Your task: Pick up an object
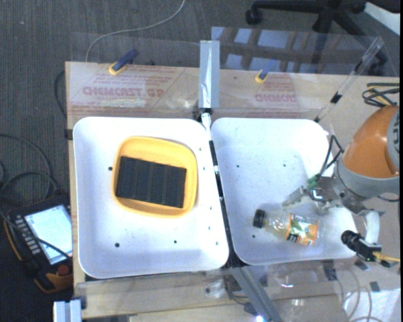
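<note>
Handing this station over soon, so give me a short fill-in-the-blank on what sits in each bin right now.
1. The yellow dish lies in the ____ bin.
2. Inside the dish rests a flat ____ slab.
3. The plastic bottle lies on its ____ in the right bin.
4. The bottle's cap is ____ in colour.

Missing words: left; black; side; black

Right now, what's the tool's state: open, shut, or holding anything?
Tool: cannot be told; it sits just above the bottle in the right bin.
</note>
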Controlling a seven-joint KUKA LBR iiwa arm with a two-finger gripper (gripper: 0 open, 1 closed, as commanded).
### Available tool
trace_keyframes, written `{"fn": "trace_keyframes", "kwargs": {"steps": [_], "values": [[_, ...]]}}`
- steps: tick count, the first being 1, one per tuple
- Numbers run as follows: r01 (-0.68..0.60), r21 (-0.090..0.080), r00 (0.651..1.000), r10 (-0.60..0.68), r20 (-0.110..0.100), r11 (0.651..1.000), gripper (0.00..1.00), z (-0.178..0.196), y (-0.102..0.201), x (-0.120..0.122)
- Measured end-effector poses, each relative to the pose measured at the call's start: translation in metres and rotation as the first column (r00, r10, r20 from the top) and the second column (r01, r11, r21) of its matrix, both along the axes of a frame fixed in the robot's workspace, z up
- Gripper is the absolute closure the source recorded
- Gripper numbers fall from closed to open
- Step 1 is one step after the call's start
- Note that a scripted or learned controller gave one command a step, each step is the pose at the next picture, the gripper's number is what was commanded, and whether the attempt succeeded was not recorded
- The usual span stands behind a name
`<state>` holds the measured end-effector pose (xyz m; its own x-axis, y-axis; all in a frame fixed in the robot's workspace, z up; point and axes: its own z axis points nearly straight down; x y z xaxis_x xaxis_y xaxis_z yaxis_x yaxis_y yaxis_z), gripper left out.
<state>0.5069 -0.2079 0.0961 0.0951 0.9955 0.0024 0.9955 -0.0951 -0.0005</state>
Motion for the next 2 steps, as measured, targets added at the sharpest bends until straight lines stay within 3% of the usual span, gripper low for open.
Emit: {"fn": "trace_keyframes", "kwargs": {"steps": [1, 2], "values": [[-0.101, -0.018, 0.995, 0.101, 0.023, 0.995, 0.00, -0.003, 0.016, -0.016], [-0.177, -0.015, 0.984, 0.177, 0.021, 0.984, 0.00, -0.003, 0.082, -0.016]]}}
